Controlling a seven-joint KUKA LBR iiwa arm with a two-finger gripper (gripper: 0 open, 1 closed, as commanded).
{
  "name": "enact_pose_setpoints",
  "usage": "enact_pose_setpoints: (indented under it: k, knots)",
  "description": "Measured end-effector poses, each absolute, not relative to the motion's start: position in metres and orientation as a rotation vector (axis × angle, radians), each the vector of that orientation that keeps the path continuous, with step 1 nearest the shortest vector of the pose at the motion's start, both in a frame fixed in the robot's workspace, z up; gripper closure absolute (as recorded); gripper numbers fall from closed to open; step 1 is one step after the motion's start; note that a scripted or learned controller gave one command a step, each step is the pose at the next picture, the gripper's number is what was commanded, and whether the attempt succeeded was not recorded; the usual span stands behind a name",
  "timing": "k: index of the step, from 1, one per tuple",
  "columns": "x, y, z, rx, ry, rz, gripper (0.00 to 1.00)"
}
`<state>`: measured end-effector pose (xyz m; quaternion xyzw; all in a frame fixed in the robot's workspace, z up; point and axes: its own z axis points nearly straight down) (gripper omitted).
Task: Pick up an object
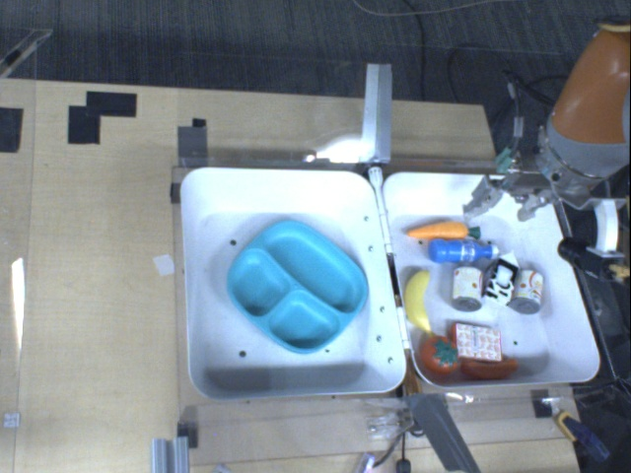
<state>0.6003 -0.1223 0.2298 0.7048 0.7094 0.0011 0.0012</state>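
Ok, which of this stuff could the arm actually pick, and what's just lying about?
Pickable, right bin: carrot, blue bottle, banana, two cans, black-and-white item, patterned box, tomato; tool above them.

Lying about: blue divided plate, left bin, cable.

The grey arm with its orange band point(596, 87) is cut off by the right edge. Print on the small black-and-white carton point(502, 280) is too small to read. The red item point(485, 368) near the right bin's front edge lies partly hidden under a patterned square packet point(478, 342).
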Motion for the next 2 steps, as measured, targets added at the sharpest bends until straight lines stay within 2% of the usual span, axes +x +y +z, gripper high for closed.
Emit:
enact_pose_setpoints:
  k: [1,2]
  knots:
    - [0.608,-0.072,0.185,2.190,2.249,0.004,0.00]
    - [0.577,-0.122,0.090,2.255,2.174,0.012,0.00]
